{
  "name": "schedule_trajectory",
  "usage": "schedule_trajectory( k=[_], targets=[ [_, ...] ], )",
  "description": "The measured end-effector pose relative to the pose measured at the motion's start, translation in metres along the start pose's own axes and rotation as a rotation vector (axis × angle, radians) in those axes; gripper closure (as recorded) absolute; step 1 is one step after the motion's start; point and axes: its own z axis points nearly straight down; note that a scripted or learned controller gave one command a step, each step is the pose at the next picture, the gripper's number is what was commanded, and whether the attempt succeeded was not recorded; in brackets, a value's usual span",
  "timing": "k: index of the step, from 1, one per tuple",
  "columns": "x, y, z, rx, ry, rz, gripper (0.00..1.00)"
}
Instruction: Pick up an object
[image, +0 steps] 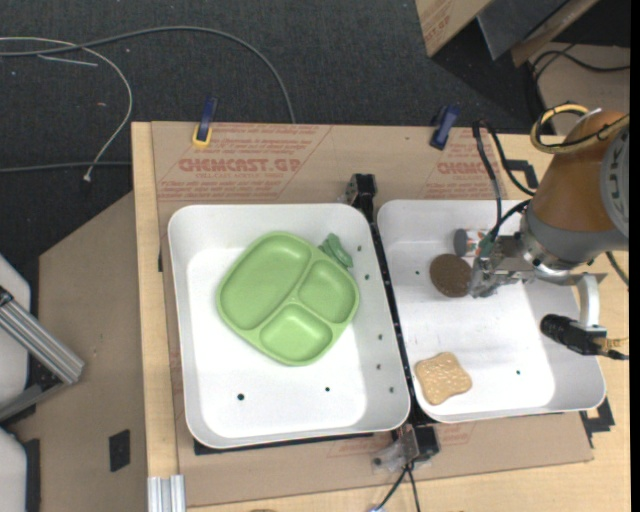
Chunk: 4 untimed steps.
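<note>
The gripper (482, 272) hangs low in the right bin (560, 385), touching a brown round object (449, 276) near the bin's far edge; I cannot tell its grip. A tan cracker (441, 378) lies near the front-left corner.

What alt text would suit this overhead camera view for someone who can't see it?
A robot arm's tool sits low in the right bin beside a round brown object, with a tan cracker nearer the front. The left bin holds a green divided plate.
</note>
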Motion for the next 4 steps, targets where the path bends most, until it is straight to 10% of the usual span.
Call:
schedule_trajectory(
  k=[2,4],
  targets=[
    [0.0,-0.002,-0.078,0.0,0.0,0.0,1.0],
    [0.104,0.01,-0.083,0.001,0.003,-0.006,1.0]
  ],
)
